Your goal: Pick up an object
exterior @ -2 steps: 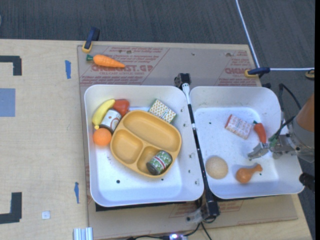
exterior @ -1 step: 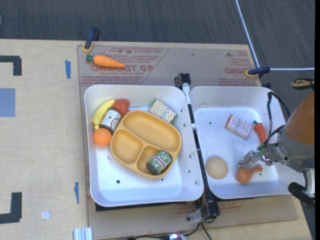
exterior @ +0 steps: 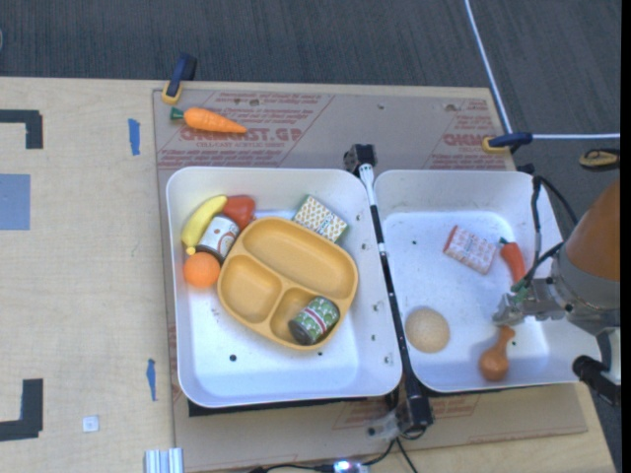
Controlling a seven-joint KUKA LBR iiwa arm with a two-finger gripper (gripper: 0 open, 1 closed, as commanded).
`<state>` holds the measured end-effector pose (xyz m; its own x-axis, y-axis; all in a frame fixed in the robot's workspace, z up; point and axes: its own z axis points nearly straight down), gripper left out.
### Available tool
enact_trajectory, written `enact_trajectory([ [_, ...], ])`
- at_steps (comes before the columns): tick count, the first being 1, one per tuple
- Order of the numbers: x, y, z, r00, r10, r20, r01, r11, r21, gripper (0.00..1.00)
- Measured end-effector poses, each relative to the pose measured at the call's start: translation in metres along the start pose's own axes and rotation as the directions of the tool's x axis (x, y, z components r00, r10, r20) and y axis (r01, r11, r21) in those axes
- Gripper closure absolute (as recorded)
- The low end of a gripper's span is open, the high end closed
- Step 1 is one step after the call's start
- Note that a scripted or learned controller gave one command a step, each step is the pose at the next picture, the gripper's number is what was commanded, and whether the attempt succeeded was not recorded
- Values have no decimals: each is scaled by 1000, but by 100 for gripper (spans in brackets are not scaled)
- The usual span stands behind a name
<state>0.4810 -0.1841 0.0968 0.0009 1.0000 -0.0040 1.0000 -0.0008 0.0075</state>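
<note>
No object is lifted yet: the tool [exterior: 516, 308] hovers in the right bin [exterior: 434, 190] above the drumstick [exterior: 496, 356]; its opening state cannot be determined.

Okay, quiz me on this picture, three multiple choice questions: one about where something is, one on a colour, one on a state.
1. Where does the green-labelled can lie?
A. in the yellow divided tray
B. in the right bin
C. on the cardboard

2. What colour is the carrot on the cardboard behind the bins?
A. purple
B. orange
C. white

3. How does the can rest?
A. upright
B. on its side
C. stacked on the banana

Answers: 1 A, it sits in the tray's lower right compartment. 2 B, orange body, green stub. 3 B, its label faces up.
</note>
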Motion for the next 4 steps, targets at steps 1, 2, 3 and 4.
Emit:
enact_trajectory([
  [1,95,7,-88,1000,-3,-5,3,1000,6,100],
  [2,95,6,-88,1000,-2,-4,2,1000,6,0],
  [3,51,-1,10,1000,1,-1,-1,1000,3,0],
  [4,51,1,0,1000,1,0,-1,1000,-2,100],
])
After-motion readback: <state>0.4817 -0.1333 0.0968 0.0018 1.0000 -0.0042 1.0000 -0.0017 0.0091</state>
